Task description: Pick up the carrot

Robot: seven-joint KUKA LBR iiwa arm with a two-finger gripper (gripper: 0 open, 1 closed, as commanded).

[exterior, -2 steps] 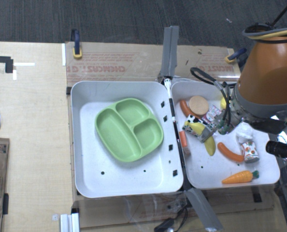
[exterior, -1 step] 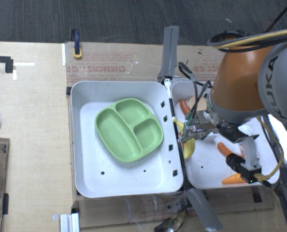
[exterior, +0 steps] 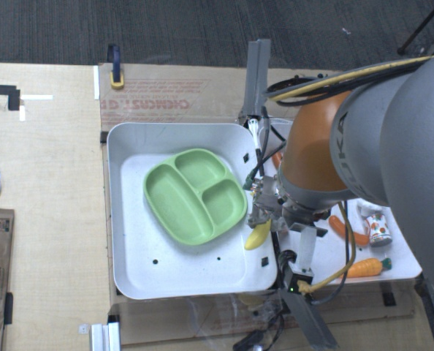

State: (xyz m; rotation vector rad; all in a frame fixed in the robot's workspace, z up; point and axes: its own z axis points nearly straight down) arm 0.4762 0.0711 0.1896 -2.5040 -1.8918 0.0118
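Carrot (exterior: 364,268) is seen lying flat near the front edge of the right bin (exterior: 407,265), to the right of the gripper (exterior: 275,229), apart from it and not held. Finger state cannot be told; they are hidden under the wrist. A yellow banana-like piece (exterior: 258,236) is seen just left of the gripper, by the divided green plate (exterior: 195,194) in the left bin (exterior: 122,196). Judged: room is tight at the shared bin wall. Farther right, an orange piece (exterior: 346,229) and a small bottle (exterior: 378,229) are crowded behind the carrot.
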